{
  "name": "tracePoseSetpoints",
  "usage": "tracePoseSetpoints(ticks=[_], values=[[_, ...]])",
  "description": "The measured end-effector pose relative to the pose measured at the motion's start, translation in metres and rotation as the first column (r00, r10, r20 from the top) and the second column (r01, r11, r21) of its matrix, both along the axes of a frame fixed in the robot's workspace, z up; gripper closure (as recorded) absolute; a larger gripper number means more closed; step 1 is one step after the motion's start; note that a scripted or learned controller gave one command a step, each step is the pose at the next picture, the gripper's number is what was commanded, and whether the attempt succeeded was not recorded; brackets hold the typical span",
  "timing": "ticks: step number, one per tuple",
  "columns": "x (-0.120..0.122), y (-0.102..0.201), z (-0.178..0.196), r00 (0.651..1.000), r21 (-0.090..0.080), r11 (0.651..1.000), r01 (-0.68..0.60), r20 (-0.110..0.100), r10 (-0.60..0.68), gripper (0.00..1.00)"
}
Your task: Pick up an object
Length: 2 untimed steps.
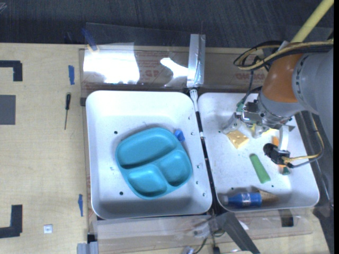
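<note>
Your gripper (248, 119) hung low over the far half of the right bin (225, 168), nearer its left wall than its right. Whether it was spread or closed, you could not tell from up here, because the wrist covered that part. No object could be seen in its grasp. The yellow wedge (238, 139) lay just beside it on the near side, flat on the bin floor, and that looked like the likeliest target. The trouble was the offset: a straight drop from there would probably have landed beside the wedge, shoved it towards the left wall and closed on nothing. It also looked small and low, so a shallow descent might have skimmed over it and a deep one jammed into the floor. The green stick (259, 168) lay further towards the near edge, clear of the approach. The blue bottle (244, 198) sat along the near edge itself. Across in the left bin (100, 110), the blue divided tray (153, 163) looked too broad for you to bother with.
</note>
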<state>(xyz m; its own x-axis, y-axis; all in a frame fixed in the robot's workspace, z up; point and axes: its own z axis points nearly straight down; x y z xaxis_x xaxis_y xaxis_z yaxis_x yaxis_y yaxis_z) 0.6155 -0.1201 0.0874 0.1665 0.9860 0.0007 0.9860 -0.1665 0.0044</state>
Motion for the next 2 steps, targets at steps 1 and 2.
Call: tracePoseSetpoints(ticks=[1, 2], values=[[0.001, 0.0, 0.011, 1.0, -0.001, 1.0, 0.002, 0.003, -0.002, 1.0], [-0.03, -0.023, 0.057, 0.994, 0.0, 0.994, -0.112, -0.005, 0.112, 1.0]])
